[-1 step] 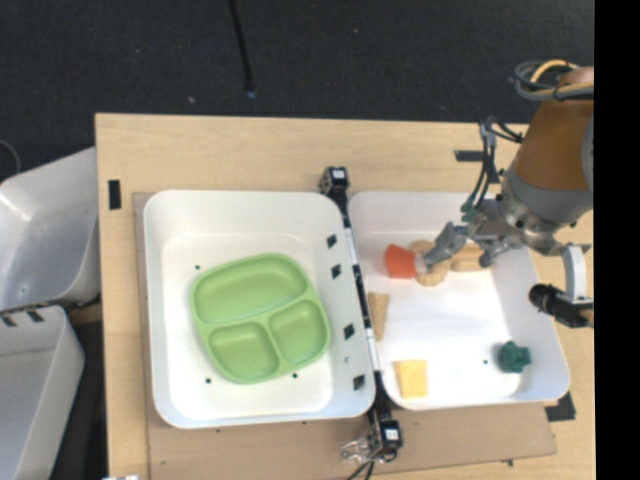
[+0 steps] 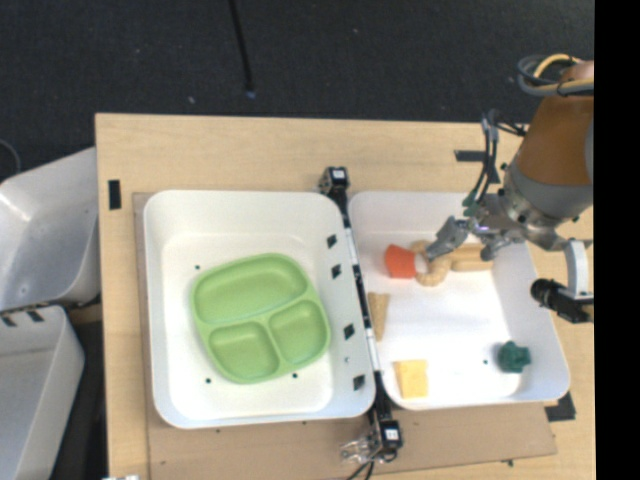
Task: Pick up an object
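The right bin (image 2: pixel 450 388) holds a red-orange cup-like piece (image 2: pixel 400 261), a tan wooden piece (image 2: pixel 452 264), a thin tan stick (image 2: pixel 378 313), a yellow block (image 2: pixel 411 378) and a small dark green object (image 2: pixel 514 357). My gripper (image 2: pixel 447 243) hangs over the upper part of the right bin, its grey fingers pointing left and down right above the tan wooden piece, just right of the red-orange piece. The arm's wrist with its orange band (image 2: pixel 556 148) enters from the right.
The left bin (image 2: pixel 170 368) holds a green divided plate (image 2: pixel 261 316). Black clips (image 2: pixel 353 298) line the seam between the bins. A white box (image 2: pixel 45 228) stands off the bench at left.
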`<state>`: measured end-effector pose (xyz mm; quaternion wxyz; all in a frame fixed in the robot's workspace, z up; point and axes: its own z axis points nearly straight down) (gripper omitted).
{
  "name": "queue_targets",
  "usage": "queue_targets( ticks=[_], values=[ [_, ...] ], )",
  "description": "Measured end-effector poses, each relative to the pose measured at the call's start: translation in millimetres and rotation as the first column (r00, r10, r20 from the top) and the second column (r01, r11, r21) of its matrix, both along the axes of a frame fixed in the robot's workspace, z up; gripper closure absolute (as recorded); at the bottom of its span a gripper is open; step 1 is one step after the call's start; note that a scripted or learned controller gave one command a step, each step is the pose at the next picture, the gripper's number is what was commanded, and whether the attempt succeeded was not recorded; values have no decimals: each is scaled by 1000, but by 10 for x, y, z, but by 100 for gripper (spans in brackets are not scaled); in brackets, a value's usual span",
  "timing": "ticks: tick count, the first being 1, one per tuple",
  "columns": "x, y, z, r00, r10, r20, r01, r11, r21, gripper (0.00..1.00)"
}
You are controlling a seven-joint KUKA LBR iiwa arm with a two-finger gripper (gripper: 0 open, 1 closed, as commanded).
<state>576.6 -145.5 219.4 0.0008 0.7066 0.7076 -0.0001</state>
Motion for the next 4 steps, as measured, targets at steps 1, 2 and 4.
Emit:
queue_targets(
  ticks=[1,2,4],
  values=[
    [-27,2,-629,1000,-1,-5,1,1000,0,0],
    [-29,-9,-1152,1000,-2,-3,2,1000,0,0],
    [8,-24,-586,1000,0,3,0,1000,0,100]
  ],
)
